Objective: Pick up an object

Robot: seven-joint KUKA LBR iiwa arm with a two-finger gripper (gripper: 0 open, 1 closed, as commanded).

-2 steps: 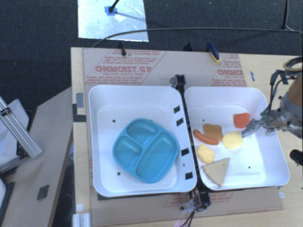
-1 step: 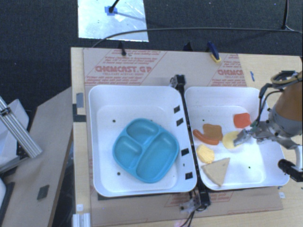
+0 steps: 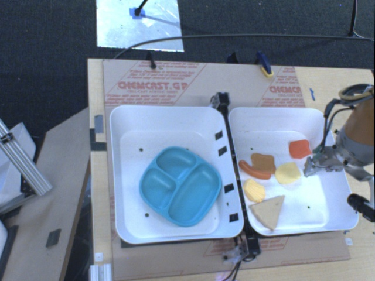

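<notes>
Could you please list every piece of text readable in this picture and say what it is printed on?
"CHEMCAST GP", red print on the brown paper-covered sheet behind the left white bin.
"CHEMC…", the same red print repeated behind the right white bin, cut off.
Smaller red lines beneath both: too blurred to read.

Two shallow white plastic bins sit side by side, the left bin (image 3: 126, 157) and the right bin (image 3: 310, 206), each dotted with a few small dark spots on its floor. A sky-blue plastic divided plate (image 3: 180, 185) lies in the left one. The right one holds an orange-red block (image 3: 299, 148), a brown toast-shaped piece (image 3: 263, 162), a reddish-orange sausage (image 3: 254, 170), a pale yellow round piece (image 3: 287, 173), a ridged yellow piece (image 3: 254, 189) and a tan wedge (image 3: 269, 211). The bins rest on a pale tan board printed with faded red lettering (image 3: 152, 85). The grey robot arm with its orange band (image 3: 358, 124) carries a grey metal gripper (image 3: 313, 165). Beyond lie dark speckled carpet (image 3: 47, 28) and a shiny silver sheet (image 3: 138, 16).
</notes>
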